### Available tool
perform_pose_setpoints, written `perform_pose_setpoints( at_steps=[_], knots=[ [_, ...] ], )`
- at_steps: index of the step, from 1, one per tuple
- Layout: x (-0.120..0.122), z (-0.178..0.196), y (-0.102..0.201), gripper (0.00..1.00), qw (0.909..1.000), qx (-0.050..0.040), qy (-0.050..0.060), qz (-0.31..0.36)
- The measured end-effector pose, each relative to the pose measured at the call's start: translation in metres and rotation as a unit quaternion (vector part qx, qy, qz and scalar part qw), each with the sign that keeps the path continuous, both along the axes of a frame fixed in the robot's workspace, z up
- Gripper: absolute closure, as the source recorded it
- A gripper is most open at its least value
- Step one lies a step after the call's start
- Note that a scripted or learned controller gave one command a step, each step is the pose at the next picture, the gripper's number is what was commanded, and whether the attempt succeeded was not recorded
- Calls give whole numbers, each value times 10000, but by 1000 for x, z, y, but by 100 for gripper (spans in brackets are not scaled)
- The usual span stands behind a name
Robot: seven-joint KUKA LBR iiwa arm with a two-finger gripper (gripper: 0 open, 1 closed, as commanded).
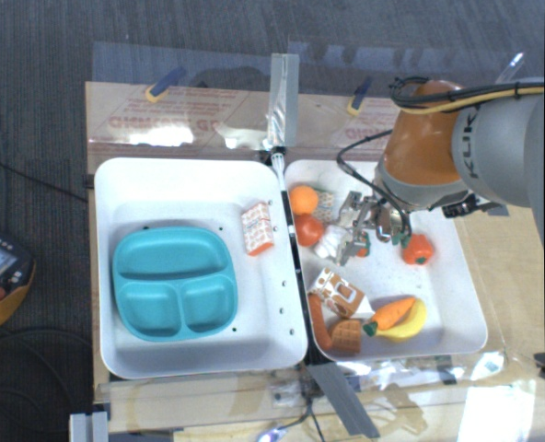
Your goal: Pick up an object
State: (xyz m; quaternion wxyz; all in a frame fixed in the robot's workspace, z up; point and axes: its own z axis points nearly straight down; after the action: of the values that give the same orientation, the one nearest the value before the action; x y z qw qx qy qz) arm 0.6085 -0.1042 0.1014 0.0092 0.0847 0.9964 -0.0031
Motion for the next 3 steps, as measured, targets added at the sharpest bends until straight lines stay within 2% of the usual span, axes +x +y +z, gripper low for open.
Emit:
perform_pose_setpoints(
  at_steps=[1,2,3],
  knots=[
    [44,84,34,100,9997,31,65,-218],
    [49,117,96,100,9998,38,69,-181],
    [50,126,96,100,9998,22,58,-181]
  ],
)
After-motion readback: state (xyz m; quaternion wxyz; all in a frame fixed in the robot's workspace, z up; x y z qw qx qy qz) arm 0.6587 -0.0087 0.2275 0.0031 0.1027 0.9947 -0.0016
